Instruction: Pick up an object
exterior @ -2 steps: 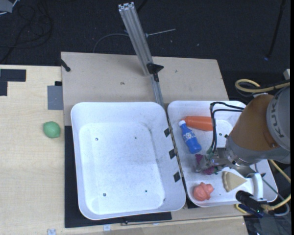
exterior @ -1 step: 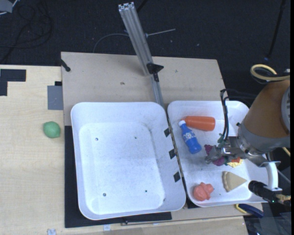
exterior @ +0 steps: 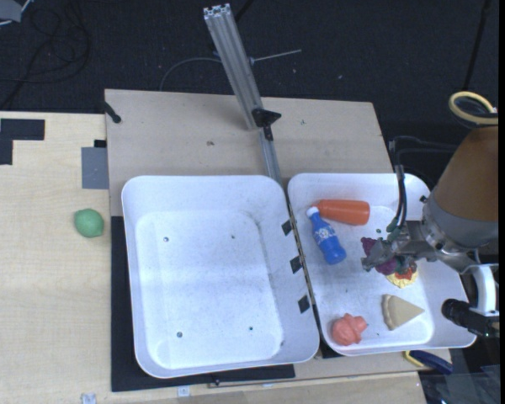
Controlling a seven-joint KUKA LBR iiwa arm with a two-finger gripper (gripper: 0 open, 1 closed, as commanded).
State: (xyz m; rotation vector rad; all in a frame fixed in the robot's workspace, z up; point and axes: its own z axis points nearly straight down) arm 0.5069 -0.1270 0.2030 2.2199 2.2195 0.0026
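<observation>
Gripper point(exterior: 385, 255) is low in the right bin point(exterior: 353, 310), over a dark purple toy point(exterior: 377, 247) beside a yellow piece point(exterior: 404, 278); finger state cannot be told. Bottle point(exterior: 326, 236), orange cylinder point(exterior: 343, 211), pink lump point(exterior: 348, 330) and wedge point(exterior: 401, 311) lie apart, each separately graspable.

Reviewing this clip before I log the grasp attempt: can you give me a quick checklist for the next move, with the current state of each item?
1. Tool is over the right bin: ok.
2. A target lies under the tool: ok, a dark purple and yellow object sits right at it.
3. Object is seated between the tool's tips: cannot tell, the parts overlap and blur.
4. Neighbours stand apart from the target: ok, blue bottle, orange cylinder, beige wedge and pink lump lie apart from it.
5. Lift path overhead: ok, nothing shows above the tool.
6. Green ball lies outside both bins, left of the left bin: not ok if wanted as a target.
</observation>
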